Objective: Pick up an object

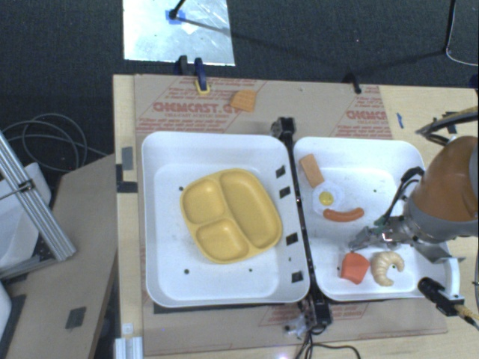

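Tan bench (123, 111) bears two white bins (161, 275) — dark carpet (60, 43) around.

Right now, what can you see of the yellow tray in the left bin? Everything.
The yellow tray looks like smooth moulded plastic, rounded in outline, with three compartments: one long one on its right side and two smaller ones on its left, split by raised ridges. Nothing lies in any compartment. It sits flat, turned at a slant, near the middle of the left bin, touching only the bin floor. The gripper is over the other bin.

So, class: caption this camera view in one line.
Gripper hovers above toy foods in the right bin; yellow tray in the left.
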Controlling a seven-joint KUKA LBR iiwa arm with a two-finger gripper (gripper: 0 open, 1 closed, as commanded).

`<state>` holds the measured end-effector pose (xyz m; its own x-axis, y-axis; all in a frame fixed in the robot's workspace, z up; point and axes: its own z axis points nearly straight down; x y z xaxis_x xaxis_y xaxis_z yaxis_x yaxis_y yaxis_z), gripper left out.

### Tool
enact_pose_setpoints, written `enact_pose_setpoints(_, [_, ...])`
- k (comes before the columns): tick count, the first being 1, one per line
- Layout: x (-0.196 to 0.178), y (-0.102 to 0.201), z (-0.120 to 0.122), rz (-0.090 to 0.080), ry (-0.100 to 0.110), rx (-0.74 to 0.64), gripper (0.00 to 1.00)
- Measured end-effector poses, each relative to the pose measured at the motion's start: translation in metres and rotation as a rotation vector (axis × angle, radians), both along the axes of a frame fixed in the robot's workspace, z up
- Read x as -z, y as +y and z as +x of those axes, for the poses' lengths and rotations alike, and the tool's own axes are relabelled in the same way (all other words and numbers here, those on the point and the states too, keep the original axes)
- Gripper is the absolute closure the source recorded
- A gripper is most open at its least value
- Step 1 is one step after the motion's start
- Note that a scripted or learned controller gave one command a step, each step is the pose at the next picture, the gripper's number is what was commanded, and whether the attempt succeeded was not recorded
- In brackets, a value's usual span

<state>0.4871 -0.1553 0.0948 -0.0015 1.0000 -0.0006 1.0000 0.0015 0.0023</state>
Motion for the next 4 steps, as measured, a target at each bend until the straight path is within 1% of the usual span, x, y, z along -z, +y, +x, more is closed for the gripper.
enact_pose_setpoints(1, [-0.078, 0.057, 0.028, 0.001, -0.007, -0.009, 0.00])
enact_pose_setpoints(2, [0.014, 0.061, 0.105, 0.000, -0.003, -0.006, 0.00])
enact_pose_setpoints(3, [0.011, -0.002, -0.004, 0.002, 0.008, 0.007, 0.00])
enact_pose_setpoints(4, [0.010, 0.049, 0.056, 0.001, -0.003, -0.009, 0.00])
